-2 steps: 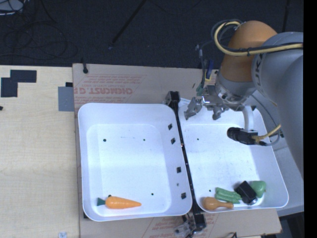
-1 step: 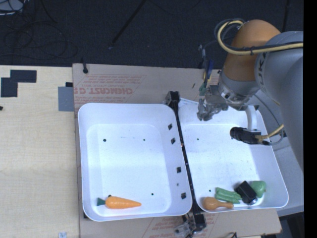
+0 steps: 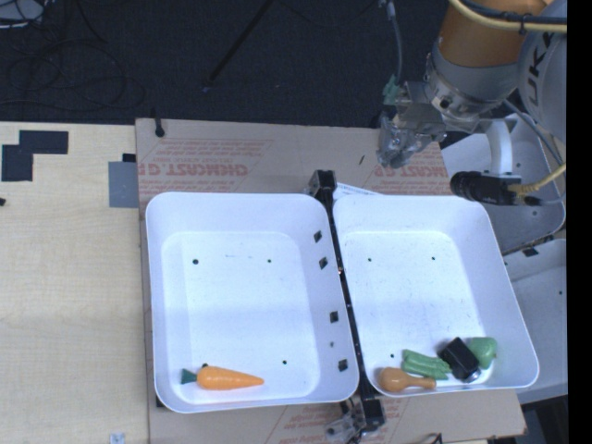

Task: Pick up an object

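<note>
An orange carrot [image 3: 228, 377] with a dark green top lies at the front of the left bin [image 3: 166, 248]. In the front right corner of the right bin [image 3: 490, 239] sit a tan pear-shaped piece [image 3: 404, 381], a green pod-like piece [image 3: 426, 364], a small black block [image 3: 459, 358] and a green leafy piece [image 3: 483, 349], packed close together. My gripper [image 3: 396, 151] hangs high above the bench, behind the back edge of the right bin, with nothing seen between its fingers.
Both bins rest on a brown cardboard sheet [image 3: 240, 160], joined by a black clip strip [image 3: 335, 285] down the middle. A pale wooden tabletop [image 3: 65, 285] lies to the left. The arm's grey body [image 3: 499, 63] stands at the upper right.
</note>
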Controlling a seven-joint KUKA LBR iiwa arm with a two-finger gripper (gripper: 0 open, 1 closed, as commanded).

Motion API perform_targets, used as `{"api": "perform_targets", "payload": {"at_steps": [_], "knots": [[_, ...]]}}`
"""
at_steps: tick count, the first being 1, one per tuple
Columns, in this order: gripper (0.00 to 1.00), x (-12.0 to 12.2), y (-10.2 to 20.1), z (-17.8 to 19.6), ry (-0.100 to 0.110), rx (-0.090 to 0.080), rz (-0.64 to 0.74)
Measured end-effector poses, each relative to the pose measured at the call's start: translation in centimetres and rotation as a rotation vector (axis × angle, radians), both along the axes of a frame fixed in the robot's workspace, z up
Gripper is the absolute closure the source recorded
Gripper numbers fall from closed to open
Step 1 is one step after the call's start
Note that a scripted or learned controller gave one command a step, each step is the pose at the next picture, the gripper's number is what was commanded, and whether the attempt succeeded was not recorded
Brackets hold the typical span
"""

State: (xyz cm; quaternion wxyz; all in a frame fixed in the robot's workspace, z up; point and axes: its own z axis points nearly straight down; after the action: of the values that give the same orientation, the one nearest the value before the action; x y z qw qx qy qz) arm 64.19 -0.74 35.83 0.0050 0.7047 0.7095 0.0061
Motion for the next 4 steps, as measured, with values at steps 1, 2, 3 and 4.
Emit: {"api": "perform_targets", "payload": {"at_steps": [1, 2, 3, 4], "knots": [[1.0, 0.2, 4.3, -5.0, 0.022, -0.001, -0.003], [1.0, 0.2, 1.8, -1.4, 0.015, -0.002, -0.008], [1.0, -2.4, 10.8, -1.9, 0.021, 0.001, 0.002], [1.0, 0.2, 18.6, 5.0, 0.011, 0.001, 0.001]]}}
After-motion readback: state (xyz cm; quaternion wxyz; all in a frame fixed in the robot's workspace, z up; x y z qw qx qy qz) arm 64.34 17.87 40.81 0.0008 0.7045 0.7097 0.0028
